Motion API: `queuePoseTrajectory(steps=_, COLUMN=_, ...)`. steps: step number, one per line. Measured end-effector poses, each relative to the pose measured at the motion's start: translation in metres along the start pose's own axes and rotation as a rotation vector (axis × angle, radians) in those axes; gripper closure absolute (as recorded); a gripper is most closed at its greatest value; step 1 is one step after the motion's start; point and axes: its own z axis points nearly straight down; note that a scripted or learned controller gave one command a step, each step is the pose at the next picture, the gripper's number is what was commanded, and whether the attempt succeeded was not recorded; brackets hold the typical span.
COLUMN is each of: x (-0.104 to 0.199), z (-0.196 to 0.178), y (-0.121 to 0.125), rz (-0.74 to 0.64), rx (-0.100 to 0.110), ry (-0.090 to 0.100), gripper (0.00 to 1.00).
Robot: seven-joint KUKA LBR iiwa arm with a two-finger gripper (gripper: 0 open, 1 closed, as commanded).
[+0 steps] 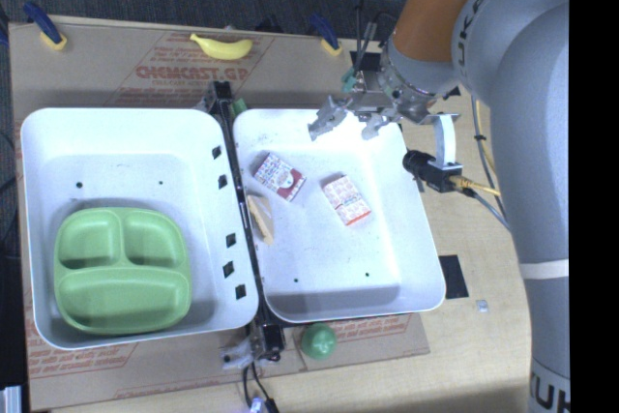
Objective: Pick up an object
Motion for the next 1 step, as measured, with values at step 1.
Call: queuePoseTrajectory(steps=1, x=0.0266, z=0.1169, y=-0.0257, rz=0.001, rx=0.004, ry=0.0, gripper=0.0)
